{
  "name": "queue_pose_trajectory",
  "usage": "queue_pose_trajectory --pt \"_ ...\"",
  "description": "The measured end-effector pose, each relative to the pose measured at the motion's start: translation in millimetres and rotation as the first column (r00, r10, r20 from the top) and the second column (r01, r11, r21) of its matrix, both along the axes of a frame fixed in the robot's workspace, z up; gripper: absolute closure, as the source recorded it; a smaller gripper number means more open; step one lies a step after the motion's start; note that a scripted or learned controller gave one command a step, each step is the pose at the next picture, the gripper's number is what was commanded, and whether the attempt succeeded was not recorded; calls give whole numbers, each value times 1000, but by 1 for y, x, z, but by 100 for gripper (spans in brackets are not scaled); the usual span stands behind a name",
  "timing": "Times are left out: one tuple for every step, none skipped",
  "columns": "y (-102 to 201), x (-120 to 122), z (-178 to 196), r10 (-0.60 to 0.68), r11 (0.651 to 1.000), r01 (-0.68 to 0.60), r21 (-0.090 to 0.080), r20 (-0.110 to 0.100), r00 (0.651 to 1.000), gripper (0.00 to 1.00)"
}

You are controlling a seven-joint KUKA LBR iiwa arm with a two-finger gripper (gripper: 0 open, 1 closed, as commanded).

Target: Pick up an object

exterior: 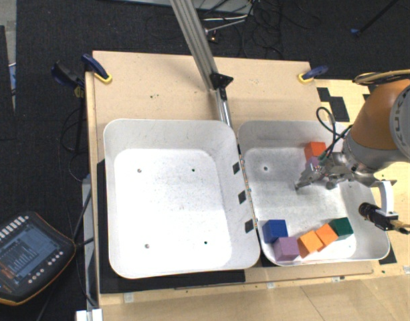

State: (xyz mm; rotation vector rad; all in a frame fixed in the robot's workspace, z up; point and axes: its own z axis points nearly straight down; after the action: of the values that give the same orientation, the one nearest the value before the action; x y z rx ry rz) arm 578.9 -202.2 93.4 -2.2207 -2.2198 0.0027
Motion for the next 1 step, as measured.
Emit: queue_pose_trajectory --pt "0 1 12 -1 1000 1 -1 5 1000 100"
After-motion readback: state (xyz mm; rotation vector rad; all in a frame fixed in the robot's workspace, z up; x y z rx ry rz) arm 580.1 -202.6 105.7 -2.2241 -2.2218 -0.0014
